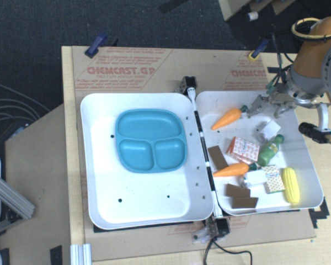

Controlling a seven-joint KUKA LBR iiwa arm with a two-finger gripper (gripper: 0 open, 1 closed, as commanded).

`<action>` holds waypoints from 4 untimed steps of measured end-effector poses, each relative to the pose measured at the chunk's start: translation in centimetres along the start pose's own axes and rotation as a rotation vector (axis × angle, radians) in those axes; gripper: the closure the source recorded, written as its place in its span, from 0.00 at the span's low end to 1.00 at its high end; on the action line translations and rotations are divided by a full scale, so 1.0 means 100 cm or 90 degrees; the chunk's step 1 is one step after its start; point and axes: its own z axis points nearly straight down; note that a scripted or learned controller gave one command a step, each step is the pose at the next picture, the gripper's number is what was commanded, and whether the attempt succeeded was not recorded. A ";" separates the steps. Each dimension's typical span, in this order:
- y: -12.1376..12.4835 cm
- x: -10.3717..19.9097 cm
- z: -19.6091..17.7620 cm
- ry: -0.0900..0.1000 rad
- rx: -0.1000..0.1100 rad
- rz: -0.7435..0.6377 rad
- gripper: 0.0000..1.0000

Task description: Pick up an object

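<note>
Approach step. Pincer (263, 105) hovers over right bin (311, 173) far edge, grip state unclear. Upper carrot (227, 118) lies just beside, untouched. Next move likely needs descent onto carrot.

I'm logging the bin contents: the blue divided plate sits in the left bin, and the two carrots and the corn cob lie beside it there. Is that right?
Not quite. The blue divided plate does sit in the left bin, but the two carrots and the corn cob lie in the right bin, as the camera view shows.
</note>
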 end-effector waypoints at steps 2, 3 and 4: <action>-0.003 0.080 0.012 -0.007 0.003 0.004 0.00; -0.002 0.094 0.012 -0.007 0.001 0.004 0.00; -0.003 0.121 0.012 -0.009 0.003 0.005 0.00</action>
